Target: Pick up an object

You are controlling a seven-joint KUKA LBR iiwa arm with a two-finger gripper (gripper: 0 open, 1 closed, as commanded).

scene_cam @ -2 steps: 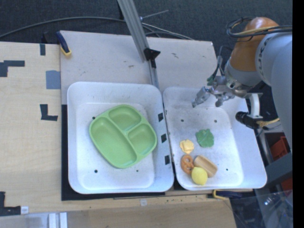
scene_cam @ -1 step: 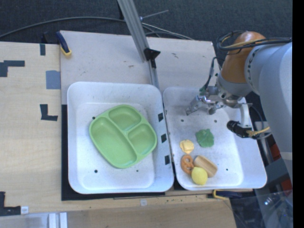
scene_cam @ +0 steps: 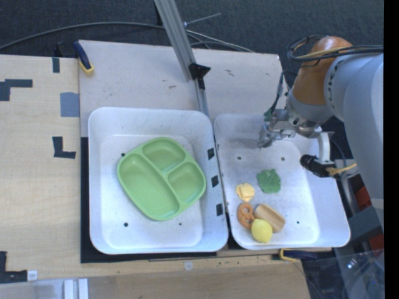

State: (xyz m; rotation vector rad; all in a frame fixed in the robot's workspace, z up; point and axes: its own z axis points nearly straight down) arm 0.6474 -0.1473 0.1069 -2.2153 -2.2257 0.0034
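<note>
Nearest me in the right bin [scene_cam: 324, 223], the lemon [scene_cam: 262, 231], pretzel [scene_cam: 245, 213], bread piece [scene_cam: 270, 216] and green broccoli [scene_cam: 269, 180] all lie untouched, so I judge nothing is picked yet. Beyond the broccoli, near that bin's far wall, my gripper [scene_cam: 268, 139] hangs low; I can't tell its finger spread, and I read no writing anywhere.
</note>
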